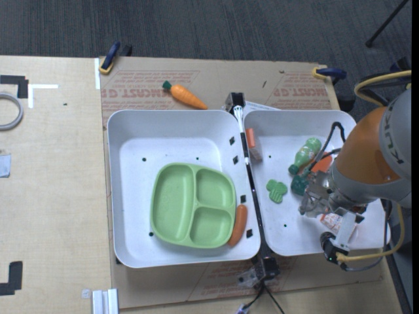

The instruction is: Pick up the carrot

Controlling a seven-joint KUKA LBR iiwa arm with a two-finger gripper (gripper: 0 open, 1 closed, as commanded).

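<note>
Carrot point(186, 95) lies on the cardboard point(150, 84), just behind the left bin point(131, 175).

It looks like a small, light, stiff toy with a smooth tapering body, probably slippery; the thick orange middle seems the best place to pinch, across its width. The gripper point(319, 201) hangs over the right bin point(288, 241), well away from the carrot.

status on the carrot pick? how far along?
Done: nothing visible. The carrot lies on the cardboard behind the left bin, outside both bins and untouched.
In hand: the arm is over the right bin, its gripper low among the small items there, far from the carrot.
Left: move across to the carrot, grasp it, lift it.
</note>
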